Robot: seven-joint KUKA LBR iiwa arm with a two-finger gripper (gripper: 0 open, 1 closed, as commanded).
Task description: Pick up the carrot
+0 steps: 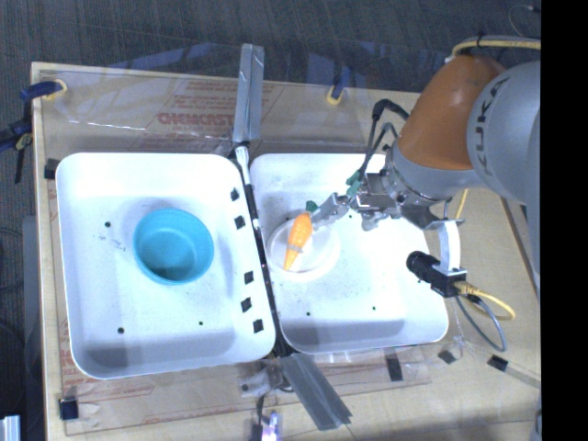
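Gripper (323, 208) at frame centre-right, opening impossible to tell, touching carrot (299, 239) top on plate (322, 257), right bin (386, 320).

carrot (299, 238) on plate (322, 257), right bin (418, 315) | bowl (173, 245) in left bin (92, 338)

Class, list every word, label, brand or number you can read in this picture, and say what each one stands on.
"KUKA": partly visible grey letters on the arm's grey housing, cut off and at an angle.
Red print, mirrored, on the clear sheet behind the bins: too blurred to read.
The bins, blue bowl, carrot and white plate carry no text.
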